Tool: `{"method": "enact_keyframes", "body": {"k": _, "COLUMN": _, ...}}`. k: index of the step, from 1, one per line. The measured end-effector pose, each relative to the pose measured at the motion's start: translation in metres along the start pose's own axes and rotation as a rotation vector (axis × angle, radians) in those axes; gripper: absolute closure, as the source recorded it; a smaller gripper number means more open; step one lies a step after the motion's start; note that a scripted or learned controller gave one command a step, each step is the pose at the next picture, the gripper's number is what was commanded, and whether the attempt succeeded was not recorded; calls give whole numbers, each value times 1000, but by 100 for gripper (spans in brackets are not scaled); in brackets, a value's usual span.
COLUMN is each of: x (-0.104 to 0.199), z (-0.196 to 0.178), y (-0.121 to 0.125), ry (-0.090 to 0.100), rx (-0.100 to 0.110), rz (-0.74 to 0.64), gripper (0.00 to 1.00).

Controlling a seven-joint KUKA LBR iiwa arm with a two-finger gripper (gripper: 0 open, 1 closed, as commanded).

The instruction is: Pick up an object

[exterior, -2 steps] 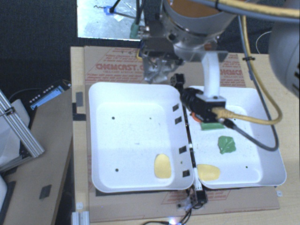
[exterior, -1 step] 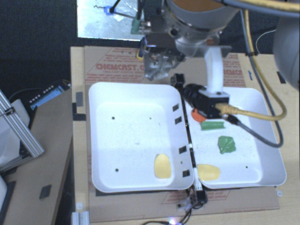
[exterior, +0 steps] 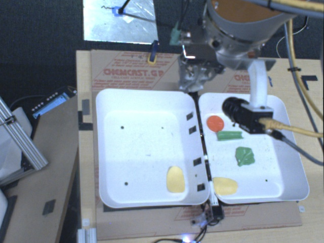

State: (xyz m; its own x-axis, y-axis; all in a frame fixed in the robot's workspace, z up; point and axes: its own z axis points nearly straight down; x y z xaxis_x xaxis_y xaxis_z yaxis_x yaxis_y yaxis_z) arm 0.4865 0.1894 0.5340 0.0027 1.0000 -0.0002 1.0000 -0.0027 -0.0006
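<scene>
End effector [exterior: 195, 77] hangs over the bins' far edge, at the divider; finger state can't be told. The orange-red round piece [exterior: 215, 123] lies in the right bin [exterior: 291, 186], nearer the camera and slightly right of it, with the green stick [exterior: 229, 134] just beside, long axis left-right.

Bright pieces in two white bins [exterior: 136, 135]

Left: yellow piece [exterior: 175, 179]. Right: orange disc [exterior: 215, 123], green stick [exterior: 229, 135], green lump [exterior: 245, 156], yellow piece [exterior: 225, 186].

Left bin: pale yellow oval piece [exterior: 175, 179] lying flat, near-right corner. Right bin: orange disc [exterior: 215, 123], green strip [exterior: 229, 135], green leaf-shaped piece [exterior: 244, 156], yellow oval [exterior: 225, 186].
</scene>
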Motion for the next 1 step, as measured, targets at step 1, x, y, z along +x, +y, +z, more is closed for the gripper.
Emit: {"method": "enact_keyframes", "body": {"k": 1, "x": -76, "z": 51, "y": 0, "ry": -2, "rx": 2, "rz": 4, "gripper": 100}}
